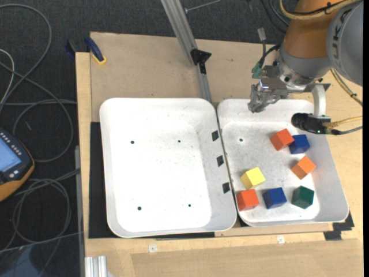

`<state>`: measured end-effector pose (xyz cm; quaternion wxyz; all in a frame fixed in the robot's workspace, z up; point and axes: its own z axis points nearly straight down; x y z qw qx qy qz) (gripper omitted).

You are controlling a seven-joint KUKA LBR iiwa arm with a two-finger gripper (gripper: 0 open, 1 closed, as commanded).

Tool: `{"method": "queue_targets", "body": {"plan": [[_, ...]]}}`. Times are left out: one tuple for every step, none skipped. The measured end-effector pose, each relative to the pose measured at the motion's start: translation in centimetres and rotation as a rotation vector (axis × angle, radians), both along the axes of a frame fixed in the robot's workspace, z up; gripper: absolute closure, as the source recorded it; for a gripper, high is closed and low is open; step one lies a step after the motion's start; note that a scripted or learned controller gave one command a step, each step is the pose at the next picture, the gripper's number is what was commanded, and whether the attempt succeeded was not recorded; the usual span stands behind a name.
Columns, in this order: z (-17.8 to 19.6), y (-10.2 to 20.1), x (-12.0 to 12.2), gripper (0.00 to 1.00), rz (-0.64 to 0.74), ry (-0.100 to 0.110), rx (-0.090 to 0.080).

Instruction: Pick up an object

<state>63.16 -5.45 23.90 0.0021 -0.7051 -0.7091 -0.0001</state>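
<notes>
Several small blocks lie in the right bin (323, 212): a red-orange one (281, 138) beside a blue one (299, 143) near the back, an orange one (303, 167) further forward, a yellow one (252, 177) towards the middle, and a red one (248, 198), a blue one (274, 197) and a dark green one (302, 196) in a row at the front. My gripper (258, 104) hangs over the bin's back left corner, well above and behind the blocks, with nothing visible between its fingers.
The left bin (115, 172) lies beside the right one, with black clips (219, 160) along the shared edge. A metal pole (183, 33) slants up from the bench behind the bins. Cables and a handheld device (11, 160) lie off the bench's left side.
</notes>
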Motion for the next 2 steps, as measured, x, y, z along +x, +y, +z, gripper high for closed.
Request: {"method": "queue_targets", "body": {"plan": [[-0.9,5.1,-0.7,1.0,0.001,0.0,-0.001],[-0.7,10.1,-2.7,1.0,0.001,0.0,0.0]]}}
